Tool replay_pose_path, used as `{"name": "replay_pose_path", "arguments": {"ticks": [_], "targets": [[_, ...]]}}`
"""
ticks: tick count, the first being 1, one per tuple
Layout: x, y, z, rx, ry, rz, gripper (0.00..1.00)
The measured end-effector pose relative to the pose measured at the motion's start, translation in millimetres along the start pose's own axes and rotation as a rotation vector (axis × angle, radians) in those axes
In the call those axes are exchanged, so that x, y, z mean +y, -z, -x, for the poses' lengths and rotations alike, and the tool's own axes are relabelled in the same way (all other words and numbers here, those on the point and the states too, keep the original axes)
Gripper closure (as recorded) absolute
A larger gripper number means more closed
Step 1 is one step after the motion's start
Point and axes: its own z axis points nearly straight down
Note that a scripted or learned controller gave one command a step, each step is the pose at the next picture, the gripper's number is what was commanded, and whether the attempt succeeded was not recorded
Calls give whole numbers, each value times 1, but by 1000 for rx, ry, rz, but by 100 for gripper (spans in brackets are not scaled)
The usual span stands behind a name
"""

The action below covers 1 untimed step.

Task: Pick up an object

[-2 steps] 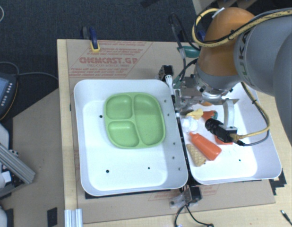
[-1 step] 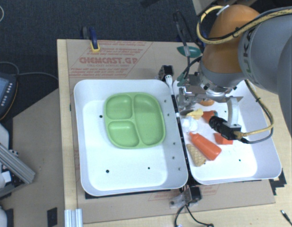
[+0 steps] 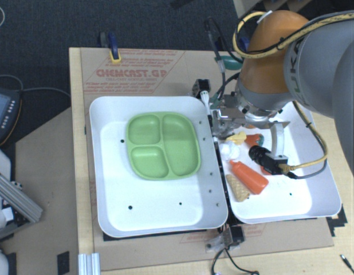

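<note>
Brown paper-faced worktop (image 3: 85, 228) nearest, carrying two shallow white bins side by side. On the floor of the left bin (image 3: 148, 205), toward its far half, a pale green divided plate (image 3: 164, 145), lying flat.

In the right bin (image 3: 291, 202), a small cluster of things close against the wall shared with the left bin. Nearest, a tan waffle-textured piece (image 3: 239, 189). Touching it on the far side, an orange object (image 3: 250, 176), lying slantwise on the bin floor with its narrower end toward the shared wall. Farther on, a white piece (image 3: 228, 151), then a yellow piece (image 3: 237, 136) and a red piece (image 3: 252, 138) just under the arm.

Over the far end of that cluster, by the shared wall, the tool (image 3: 225, 122), low above the yellow and white pieces. Cannot tell whether open or closed: hidden beneath the grey wrist and its orange band.

Beyond the bins, on the far strip of worktop, red print (image 3: 131, 72) reading "CHEMCAST G.P", with smaller red lines around it too fine to read. At the far edge, a blue-and-yellow clamp (image 3: 113, 47). Past that, dark carpet (image 3: 79, 10).
</note>
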Motion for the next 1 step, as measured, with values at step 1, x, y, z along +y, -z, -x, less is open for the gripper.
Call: {"name": "replay_pose_path", "arguments": {"ticks": [1], "targets": [[7,20,5,-1,0,7,100]]}}
